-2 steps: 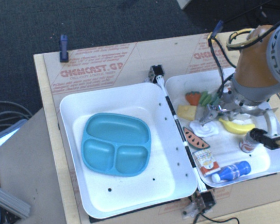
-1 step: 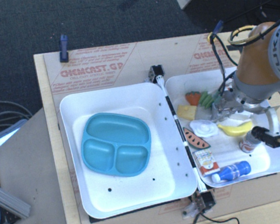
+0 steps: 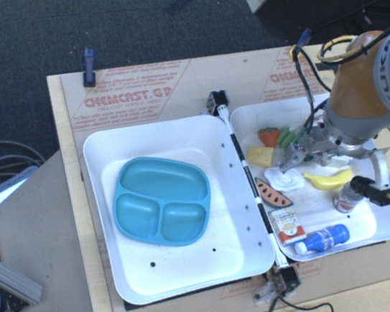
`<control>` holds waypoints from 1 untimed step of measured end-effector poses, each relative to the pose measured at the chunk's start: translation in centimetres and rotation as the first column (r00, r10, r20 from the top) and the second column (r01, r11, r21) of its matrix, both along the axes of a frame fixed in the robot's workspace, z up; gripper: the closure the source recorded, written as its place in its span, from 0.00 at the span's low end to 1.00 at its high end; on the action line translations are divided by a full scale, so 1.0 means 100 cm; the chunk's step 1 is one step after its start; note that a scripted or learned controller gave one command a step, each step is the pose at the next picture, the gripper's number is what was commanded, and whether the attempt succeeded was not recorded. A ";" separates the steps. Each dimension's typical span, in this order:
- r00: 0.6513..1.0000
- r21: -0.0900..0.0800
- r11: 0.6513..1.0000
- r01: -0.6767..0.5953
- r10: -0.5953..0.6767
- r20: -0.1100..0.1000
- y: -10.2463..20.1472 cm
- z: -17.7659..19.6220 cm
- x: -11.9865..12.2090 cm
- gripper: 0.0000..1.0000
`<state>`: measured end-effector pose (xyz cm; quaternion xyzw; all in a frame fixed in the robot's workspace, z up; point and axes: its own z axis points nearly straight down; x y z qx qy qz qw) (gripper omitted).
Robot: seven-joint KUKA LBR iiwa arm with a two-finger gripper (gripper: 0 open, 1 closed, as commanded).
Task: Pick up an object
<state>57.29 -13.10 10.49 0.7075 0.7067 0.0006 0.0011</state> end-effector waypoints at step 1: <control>1.000 -0.002 1.000 -0.001 0.001 0.001 0.007 -0.019 0.047 0.00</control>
